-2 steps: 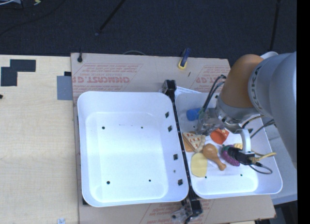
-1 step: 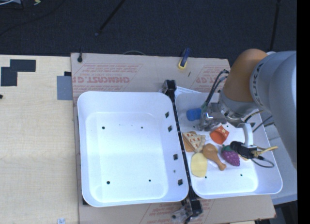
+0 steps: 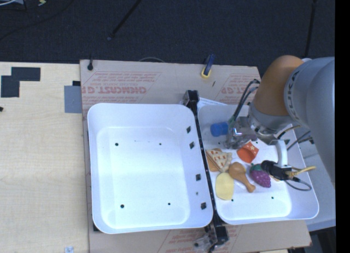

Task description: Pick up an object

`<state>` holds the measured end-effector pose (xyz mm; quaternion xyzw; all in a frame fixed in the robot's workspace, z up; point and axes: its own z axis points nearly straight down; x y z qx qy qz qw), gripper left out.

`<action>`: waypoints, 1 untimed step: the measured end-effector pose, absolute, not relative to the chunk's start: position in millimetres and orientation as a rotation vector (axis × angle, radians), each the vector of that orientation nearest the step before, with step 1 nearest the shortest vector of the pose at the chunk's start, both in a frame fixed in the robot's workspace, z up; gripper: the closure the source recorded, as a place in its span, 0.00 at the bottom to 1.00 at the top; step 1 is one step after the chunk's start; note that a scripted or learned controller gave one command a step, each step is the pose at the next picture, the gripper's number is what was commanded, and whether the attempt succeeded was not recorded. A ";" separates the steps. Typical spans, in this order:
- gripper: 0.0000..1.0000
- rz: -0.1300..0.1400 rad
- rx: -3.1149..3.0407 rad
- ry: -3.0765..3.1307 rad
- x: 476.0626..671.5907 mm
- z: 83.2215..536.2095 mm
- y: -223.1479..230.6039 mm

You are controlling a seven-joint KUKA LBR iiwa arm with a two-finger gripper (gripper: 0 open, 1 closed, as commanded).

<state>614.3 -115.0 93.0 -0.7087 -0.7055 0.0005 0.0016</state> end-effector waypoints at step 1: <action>0.00 0.001 -2.225 -2.213 614.4 92.8 -115.1</action>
